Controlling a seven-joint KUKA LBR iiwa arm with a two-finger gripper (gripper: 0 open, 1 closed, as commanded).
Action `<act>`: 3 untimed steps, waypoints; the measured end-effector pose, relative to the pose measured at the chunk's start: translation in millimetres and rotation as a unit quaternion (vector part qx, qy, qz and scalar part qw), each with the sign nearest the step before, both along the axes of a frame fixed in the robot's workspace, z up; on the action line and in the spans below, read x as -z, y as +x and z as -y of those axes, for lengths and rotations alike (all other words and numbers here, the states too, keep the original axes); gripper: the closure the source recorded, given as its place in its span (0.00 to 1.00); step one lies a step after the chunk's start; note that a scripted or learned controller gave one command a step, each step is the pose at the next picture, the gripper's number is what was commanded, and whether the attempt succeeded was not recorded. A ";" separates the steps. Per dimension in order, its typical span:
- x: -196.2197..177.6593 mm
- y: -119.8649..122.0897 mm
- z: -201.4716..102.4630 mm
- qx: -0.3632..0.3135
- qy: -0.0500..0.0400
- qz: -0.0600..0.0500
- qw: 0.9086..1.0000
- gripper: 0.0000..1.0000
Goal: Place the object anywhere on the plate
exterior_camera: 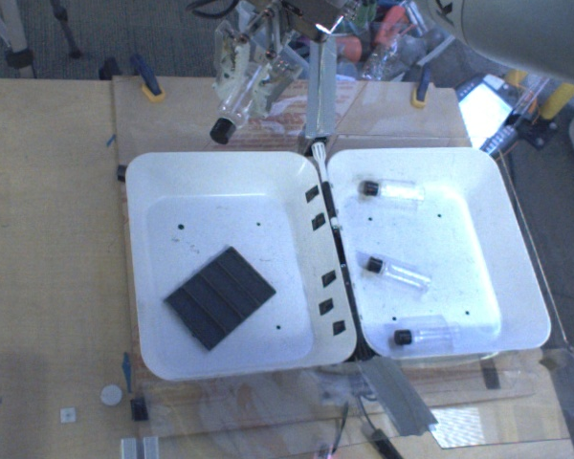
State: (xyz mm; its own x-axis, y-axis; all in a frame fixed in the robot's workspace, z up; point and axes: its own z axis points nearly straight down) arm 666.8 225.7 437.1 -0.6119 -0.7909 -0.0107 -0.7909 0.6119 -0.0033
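gripper [252, 65]: closed on a clear tube, seen past the 12 o'clock edge of the left bin [143, 285].
tube [233, 103]: held in the gripper, black cap pointed to 7 o'clock.
plate [220, 296]: laid in the left bin, at 6 o'clock from the gripper.

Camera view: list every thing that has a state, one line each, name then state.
Pincer: above the bench behind the left bin, shut on a clear vial.
Clear vial: tilted, black cap lowest.
Dark plate: flat in the left bin, nothing on it.
Back vial: lying down, capped.
Middle vial: lying down, capped.
Front vial: lying down, capped.
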 end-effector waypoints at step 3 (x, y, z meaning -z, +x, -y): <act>0.5 0.0 0.6 -0.552 -0.004 0.002 0.834 1.00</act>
State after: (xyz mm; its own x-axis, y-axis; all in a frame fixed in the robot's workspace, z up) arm 666.8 225.1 436.5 0.4892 -0.8722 -0.0038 -0.8721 -0.4892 -0.0087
